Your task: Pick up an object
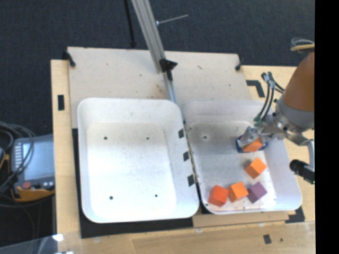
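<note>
Orange block, right at tool

2 white bins, 4 orange blocks, 1 purple block.

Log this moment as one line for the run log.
gripper: low in right bin, at an orange block | grasp: unclear | loose: three orange blocks, one purple block, near front wall

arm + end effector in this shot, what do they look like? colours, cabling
The grey arm carries a broad orange band above the wrist. Thin cables, some greenish, loop along its left side down toward the end effector, a compact grey metal piece with a blue-tinted part. A black cylindrical fitting sticks out below.
</note>
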`<state>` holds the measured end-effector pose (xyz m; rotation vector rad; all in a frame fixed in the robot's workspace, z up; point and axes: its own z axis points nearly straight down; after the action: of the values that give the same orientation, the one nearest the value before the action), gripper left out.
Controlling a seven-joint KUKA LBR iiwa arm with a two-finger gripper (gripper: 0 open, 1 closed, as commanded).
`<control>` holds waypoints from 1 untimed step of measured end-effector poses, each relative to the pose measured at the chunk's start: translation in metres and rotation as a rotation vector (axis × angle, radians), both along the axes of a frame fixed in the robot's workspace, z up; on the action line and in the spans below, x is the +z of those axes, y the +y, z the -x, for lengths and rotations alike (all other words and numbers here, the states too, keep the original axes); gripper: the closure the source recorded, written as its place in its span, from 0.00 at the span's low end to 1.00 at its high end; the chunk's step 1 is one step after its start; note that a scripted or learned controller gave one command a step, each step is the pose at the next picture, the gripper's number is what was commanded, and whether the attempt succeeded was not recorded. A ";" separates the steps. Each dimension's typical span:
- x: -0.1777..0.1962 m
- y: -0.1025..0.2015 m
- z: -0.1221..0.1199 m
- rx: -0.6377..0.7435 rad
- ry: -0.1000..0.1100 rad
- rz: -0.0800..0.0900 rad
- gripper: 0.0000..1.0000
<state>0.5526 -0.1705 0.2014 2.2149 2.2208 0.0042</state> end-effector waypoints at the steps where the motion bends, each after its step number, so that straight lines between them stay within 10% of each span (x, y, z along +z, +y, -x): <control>1: 0.061 0.002 -0.007 0.001 -0.001 0.001 1.00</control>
<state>0.5592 -0.1685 0.2626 2.2130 2.2212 0.0044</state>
